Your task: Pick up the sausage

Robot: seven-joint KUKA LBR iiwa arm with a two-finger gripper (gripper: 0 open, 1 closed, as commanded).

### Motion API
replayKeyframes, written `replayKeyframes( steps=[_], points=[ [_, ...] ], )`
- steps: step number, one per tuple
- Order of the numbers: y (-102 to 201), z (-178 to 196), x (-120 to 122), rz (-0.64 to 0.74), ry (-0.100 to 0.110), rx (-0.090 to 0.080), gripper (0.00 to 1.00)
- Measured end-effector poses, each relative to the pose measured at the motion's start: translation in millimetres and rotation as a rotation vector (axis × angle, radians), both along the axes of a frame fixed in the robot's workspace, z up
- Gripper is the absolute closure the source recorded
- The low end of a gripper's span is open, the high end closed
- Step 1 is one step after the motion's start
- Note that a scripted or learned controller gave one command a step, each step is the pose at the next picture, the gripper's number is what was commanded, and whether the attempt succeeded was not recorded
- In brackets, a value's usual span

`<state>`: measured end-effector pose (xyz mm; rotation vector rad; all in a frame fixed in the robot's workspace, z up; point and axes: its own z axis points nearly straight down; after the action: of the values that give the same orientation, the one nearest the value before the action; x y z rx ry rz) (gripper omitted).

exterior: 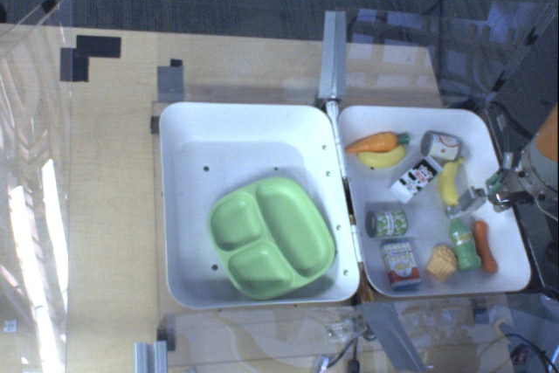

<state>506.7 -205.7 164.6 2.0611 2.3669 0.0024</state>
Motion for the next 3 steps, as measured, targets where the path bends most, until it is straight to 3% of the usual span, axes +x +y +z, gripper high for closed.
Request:
replayKeyframes(
  steps=[1,3],
  points=[
    [0.2,-51.6,-18.0,-0.012,0.003,0.001,0.0],
    [0.1,-51.6,-18.0,-0.013,0.002,0.001,0.0]
  ],
)
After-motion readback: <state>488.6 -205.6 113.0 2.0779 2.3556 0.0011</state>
